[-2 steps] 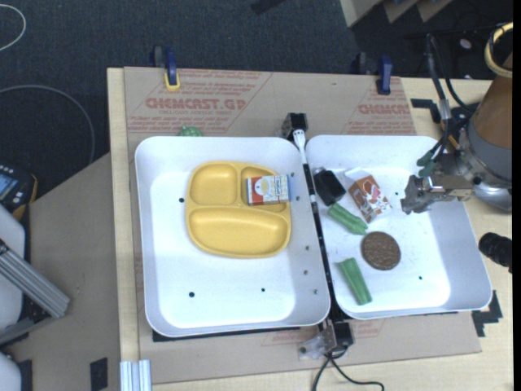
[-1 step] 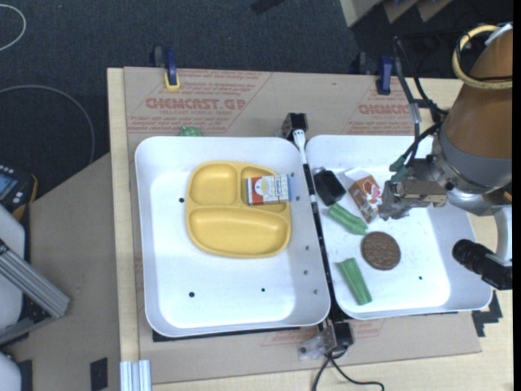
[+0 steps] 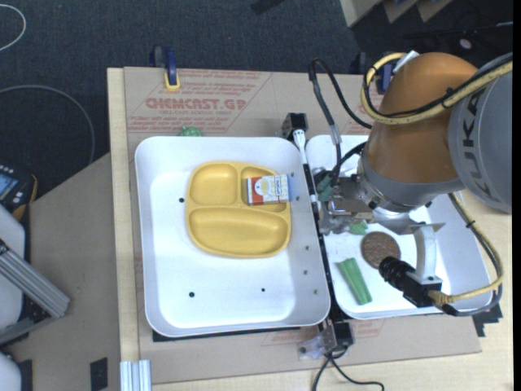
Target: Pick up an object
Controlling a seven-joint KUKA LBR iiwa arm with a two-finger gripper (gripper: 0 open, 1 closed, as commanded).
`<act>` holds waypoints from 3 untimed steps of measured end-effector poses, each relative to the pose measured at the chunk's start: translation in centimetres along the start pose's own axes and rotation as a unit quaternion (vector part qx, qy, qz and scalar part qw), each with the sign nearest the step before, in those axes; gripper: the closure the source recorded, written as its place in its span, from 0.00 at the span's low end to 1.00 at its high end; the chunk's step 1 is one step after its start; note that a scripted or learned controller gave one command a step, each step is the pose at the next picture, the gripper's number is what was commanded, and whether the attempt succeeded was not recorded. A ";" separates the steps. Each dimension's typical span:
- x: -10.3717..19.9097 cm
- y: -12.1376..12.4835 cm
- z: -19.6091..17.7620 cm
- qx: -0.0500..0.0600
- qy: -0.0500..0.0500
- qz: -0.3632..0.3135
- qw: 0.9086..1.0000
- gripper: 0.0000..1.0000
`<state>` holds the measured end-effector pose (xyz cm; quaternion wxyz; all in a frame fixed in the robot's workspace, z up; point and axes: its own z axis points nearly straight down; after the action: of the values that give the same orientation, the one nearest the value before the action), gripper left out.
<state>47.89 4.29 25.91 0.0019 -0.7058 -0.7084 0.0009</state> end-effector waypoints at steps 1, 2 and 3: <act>10.3 10.9 -6.2 -0.010 0.001 -0.004 1.000 1.00; 10.7 7.2 -17.0 -0.006 0.001 0.000 1.000 1.00; 14.4 10.5 -12.2 0.000 -0.001 0.000 1.000 1.00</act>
<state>58.38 18.68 38.07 0.0012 -0.7061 -0.7082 0.0016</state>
